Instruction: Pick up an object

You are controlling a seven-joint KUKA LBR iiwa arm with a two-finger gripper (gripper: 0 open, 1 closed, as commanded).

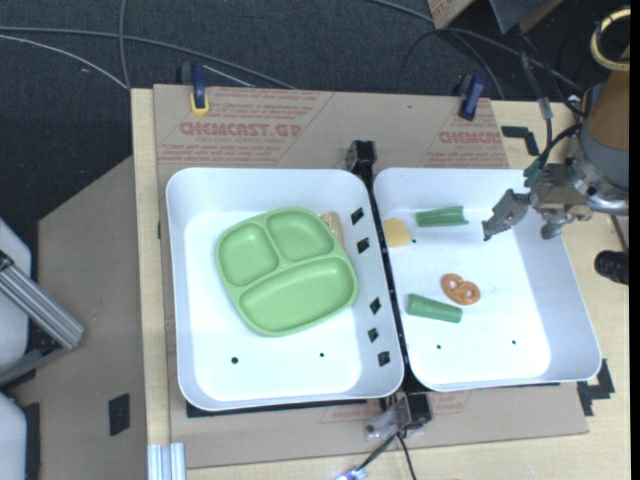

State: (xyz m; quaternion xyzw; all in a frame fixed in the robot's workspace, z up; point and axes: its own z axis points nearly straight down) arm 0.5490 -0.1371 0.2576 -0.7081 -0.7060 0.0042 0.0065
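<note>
The gripper [524,215] hangs with fingers spread over the right bin [560,353] at its 2 o'clock edge, holding nothing. In that bin lie a pretzel [460,289], two green sticks [440,217] [433,309] and a yellow piece [397,233]. The left bin [195,368] carries a green divided plate [287,269].

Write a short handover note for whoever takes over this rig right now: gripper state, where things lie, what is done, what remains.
Gripper: open, holding nothing, above the right shallow white bin, upper right part.
Right bin: two green cylindrical pieces, an orange pretzel-shaped item, a small yellow piece by the divider.
Left shallow white bin: green three-compartment plate.
Done: nothing picked up.
Left: choose one object, grasp, lift.
</note>
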